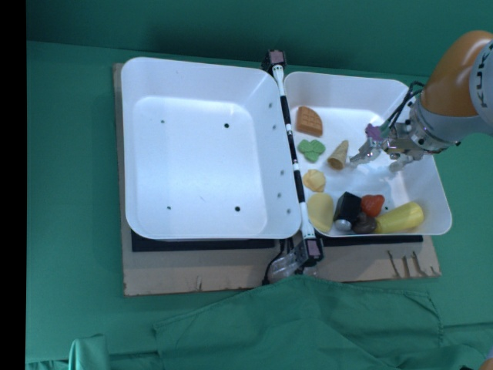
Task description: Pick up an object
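The arm comes in from the right and hangs over the right bin (431, 177), its gripper (368, 154) pointing toward the middle of the bin. Whether the pincer is wide or narrow I cannot tell. Just beside its tip lies a small tan cone (338, 155). Near it sit an orange waffle piece (309, 120), a green leaf (312, 149) and a yellow banana (400, 218). The left bin (135, 141) sits alongside.
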### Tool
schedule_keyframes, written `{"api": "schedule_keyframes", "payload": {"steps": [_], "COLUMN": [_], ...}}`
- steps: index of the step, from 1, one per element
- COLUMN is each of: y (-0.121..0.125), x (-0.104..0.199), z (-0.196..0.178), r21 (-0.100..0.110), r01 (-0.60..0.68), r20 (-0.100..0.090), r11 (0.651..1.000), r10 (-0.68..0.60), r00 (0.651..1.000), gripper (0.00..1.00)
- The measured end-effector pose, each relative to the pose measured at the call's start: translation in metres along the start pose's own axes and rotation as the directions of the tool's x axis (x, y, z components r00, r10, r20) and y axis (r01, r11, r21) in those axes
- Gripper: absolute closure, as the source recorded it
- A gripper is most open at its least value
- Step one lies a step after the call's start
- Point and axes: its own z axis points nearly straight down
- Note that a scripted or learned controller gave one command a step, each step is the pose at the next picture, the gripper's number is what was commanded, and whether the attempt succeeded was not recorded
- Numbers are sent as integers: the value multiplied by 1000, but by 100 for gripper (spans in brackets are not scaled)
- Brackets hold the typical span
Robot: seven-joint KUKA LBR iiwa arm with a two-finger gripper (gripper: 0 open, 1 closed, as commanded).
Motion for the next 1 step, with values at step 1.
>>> {"api": "schedule_keyframes", "payload": {"steps": [1], "y": [-10], "x": [7], "z": [-3], "r21": [-14], "r01": [2], "r20": [7], "r11": [1000], "r10": [-2], "r00": [1000], "gripper": [0]}}
